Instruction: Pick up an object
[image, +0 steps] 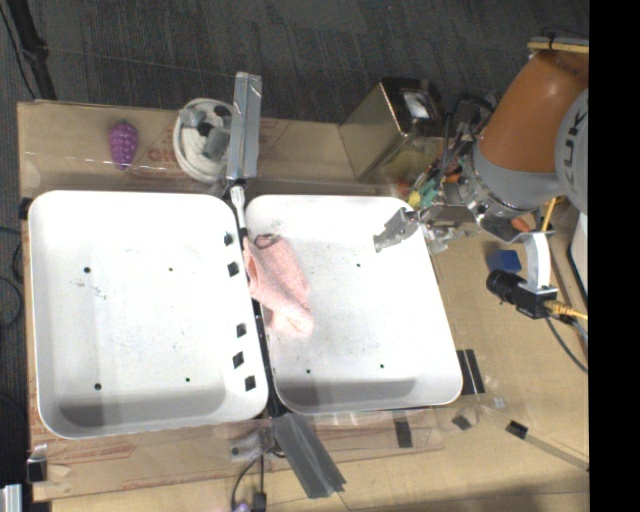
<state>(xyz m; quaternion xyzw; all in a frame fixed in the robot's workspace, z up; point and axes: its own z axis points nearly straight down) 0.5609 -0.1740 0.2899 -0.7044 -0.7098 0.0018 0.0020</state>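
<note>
Since the pink cloth (279, 285) lies crumpled against the right bin's (400, 345) left wall, it's soft and light: pinch a raised fold mid-bundle. Gripper (392, 231) hovers near the bin's top-right corner; jaws' state unclear.

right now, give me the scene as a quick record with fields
arm: reaches in from the right, gripper over the right bin's upper right corner
right bin: pink cloth crumpled against its left wall
left bin: no loose objects visible
bench, behind left bin: purple object, white roll
held: nothing visibly held
</note>
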